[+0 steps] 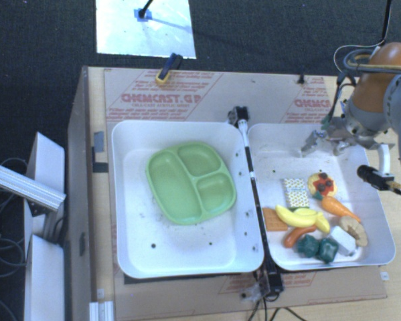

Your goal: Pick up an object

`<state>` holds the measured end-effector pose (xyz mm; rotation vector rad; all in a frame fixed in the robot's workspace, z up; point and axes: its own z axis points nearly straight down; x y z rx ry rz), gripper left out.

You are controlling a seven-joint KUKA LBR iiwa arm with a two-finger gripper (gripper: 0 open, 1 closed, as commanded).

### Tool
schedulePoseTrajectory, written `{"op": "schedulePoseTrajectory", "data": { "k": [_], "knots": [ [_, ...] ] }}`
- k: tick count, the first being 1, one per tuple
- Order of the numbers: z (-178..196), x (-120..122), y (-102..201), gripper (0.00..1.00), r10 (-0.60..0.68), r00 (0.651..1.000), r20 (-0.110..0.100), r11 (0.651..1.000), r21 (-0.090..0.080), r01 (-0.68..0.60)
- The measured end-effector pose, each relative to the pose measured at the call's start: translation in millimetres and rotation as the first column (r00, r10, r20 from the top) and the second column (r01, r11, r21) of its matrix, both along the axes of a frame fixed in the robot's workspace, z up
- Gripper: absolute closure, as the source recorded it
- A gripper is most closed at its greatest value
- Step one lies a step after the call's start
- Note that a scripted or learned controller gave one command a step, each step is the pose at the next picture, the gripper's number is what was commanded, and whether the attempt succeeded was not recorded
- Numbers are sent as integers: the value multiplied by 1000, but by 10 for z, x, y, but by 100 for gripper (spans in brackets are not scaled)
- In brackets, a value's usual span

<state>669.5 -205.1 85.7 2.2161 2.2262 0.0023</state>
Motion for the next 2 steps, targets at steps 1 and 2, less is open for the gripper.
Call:
{"op": "schedulePoseTrajectory", "data": {
  "k": [1, 2],
  "knots": [
    [0, 0, 0, 0, 0, 1000, 0, 1000, 0, 0],
    [0, 0, 0, 0, 0, 1000, 0, 1000, 0, 0]
  ]
}}
